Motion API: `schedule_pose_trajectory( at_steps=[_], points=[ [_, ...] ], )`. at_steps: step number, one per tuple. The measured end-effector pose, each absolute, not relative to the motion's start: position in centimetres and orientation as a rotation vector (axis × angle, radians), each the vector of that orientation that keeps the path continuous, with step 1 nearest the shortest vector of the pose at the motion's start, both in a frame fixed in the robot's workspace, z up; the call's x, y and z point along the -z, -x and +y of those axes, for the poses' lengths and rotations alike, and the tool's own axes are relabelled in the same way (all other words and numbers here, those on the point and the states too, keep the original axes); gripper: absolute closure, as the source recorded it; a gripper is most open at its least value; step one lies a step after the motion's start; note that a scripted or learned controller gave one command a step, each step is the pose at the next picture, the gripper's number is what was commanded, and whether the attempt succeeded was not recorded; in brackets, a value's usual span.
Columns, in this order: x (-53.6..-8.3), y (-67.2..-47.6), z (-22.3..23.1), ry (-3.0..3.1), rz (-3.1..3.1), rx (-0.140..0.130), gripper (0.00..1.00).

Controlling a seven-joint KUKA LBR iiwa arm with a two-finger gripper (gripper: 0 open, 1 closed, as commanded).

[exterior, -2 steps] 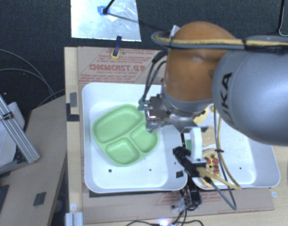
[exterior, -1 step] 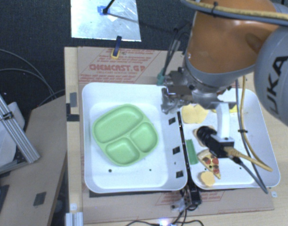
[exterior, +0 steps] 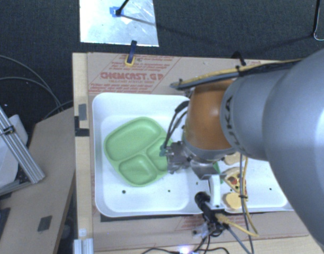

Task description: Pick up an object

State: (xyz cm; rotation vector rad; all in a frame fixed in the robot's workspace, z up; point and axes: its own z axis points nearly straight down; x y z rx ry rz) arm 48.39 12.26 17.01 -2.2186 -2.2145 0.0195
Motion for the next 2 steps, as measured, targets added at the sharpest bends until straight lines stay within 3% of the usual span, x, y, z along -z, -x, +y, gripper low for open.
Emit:
schedule_pose_trajectory(
  at_steps=[1, 2],
  points=[
    [-8.6, -48.5, 11.2, 2.22, -2.216, -0.008, 1.0],
    [-9.9, -54.8, 21.4, 2.208, -2.232, 0.003, 1.0]
  ],
)
